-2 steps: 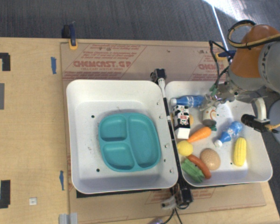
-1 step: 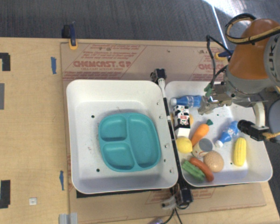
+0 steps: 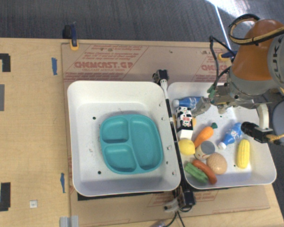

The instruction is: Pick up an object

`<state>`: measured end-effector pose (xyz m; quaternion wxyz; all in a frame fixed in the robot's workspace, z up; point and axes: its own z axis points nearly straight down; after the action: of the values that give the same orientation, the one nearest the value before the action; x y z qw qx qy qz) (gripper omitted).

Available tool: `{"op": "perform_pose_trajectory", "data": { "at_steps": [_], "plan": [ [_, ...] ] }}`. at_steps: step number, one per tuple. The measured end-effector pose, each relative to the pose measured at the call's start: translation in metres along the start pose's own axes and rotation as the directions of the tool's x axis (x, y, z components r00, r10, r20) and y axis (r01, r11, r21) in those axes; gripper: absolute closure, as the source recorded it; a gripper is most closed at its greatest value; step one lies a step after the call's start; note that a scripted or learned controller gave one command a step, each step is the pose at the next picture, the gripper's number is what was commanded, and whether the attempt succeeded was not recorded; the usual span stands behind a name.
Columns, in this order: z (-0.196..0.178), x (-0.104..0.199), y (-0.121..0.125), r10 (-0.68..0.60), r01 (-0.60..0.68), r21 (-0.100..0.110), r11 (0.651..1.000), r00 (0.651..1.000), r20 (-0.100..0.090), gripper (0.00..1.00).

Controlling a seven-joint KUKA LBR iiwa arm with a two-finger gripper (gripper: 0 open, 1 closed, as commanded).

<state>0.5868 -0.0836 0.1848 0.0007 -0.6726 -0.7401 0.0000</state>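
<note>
The right bin (image 3: 265,174) holds several toy foods. A blue bottle (image 3: 187,101) lies at its back left, with a black-and-white toy (image 3: 184,117) just in front of it. Further forward are an orange carrot (image 3: 203,134), a yellow lemon (image 3: 187,147), a grey disc (image 3: 207,148), a tan egg-shaped piece (image 3: 217,163), a green and red vegetable pair (image 3: 199,170), a blue-and-white bottle (image 3: 230,135) and a yellow corn cob (image 3: 243,153). My gripper (image 3: 213,107) hangs open over the back of this bin, right of the blue bottle and above the carrot, holding nothing.
The left bin (image 3: 80,126) contains a teal divided plate (image 3: 130,143). Both bins rest on a cardboard sheet (image 3: 109,60) on the wooden bench. The arm's orange band (image 3: 255,46) and grey body cover the right bin's back right corner.
</note>
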Motion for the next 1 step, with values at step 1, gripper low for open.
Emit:
{"op": "perform_pose_trajectory", "data": {
  "at_steps": [1],
  "plan": [
    [0.0610,-0.0155,-0.0788,0.163,-0.163,0.002,0.987,0.987,0.000,0.00]
  ]
}}
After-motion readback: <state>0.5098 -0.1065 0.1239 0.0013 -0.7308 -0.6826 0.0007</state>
